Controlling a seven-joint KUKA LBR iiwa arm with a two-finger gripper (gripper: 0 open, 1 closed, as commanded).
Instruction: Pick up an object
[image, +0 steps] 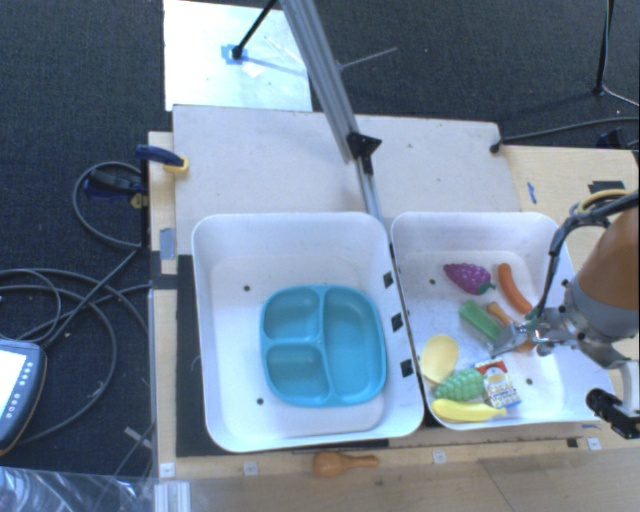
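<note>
**Tool down among the toy food in the right bin**

From where I stood, the arm (610, 290) came in from the right and reached low into the right bin (420, 235). Its tool (512, 338) sat just beside the green piece (480, 320) and an orange piece (500, 315) next to it, right up against them. Whether the tool was clenched or released I could not tell; it was too small and crowded by the toys to make out.

The rest of the bin's load lay close around. A purple grape bunch (467, 276) rested toward the far side, with an orange carrot-like stick (515, 288) just to its right. Nearer the front edge lay a pale yellow piece (439, 357), a bumpy green item (460, 384), a yellow banana (466, 410) and a small printed packet (497, 383), all bunched together.

The left bin (230, 250) held a blue divided plate (323, 344), lying flat near its middle. On the desk (260, 160), in front of the bins, a small tan wooden object (343, 462) lay by itself.
</note>
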